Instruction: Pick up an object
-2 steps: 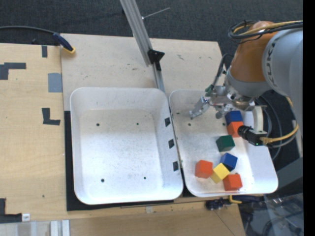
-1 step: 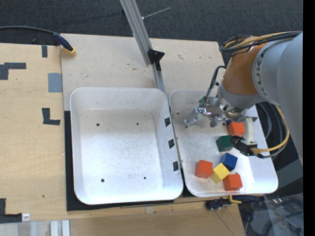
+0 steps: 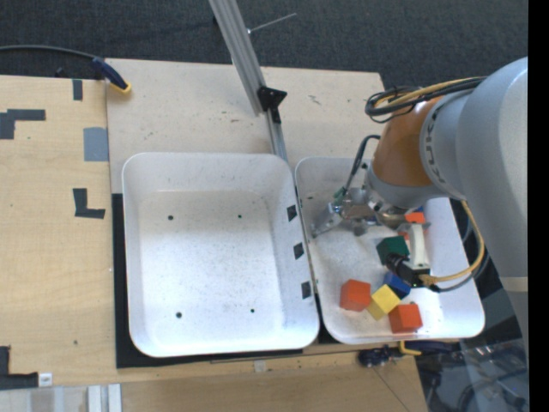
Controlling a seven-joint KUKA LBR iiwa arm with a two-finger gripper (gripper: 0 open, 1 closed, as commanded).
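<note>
Two shallow white plastic bins sit side by side on the pale wooden counter: the larger left bin fills the middle of the frame, and the right bin lies at lower right, the two rims touching along a line running down the centre. My grey arm, with its orange band above the wrist, comes in from the right edge and bends down over the upper part of the right bin. My end effector hangs over that bin's upper left area, near the shared rim; whether it is released or clenched I cannot tell, because the metal parts there blur together, and nothing is plainly grasped in it. Small blocks cluster in the lower half of the right bin, below and to the right of my end effector and apart from it: an orange-red cube, a yellow cube just beside it, a second orange-red cube touching the yellow one near the bin's lower rim, a blue block just above the yellow one, and a dark green block higher up, close under my wrist. A slanted grey metal rail crosses the top of the frame toward the bins.
</note>
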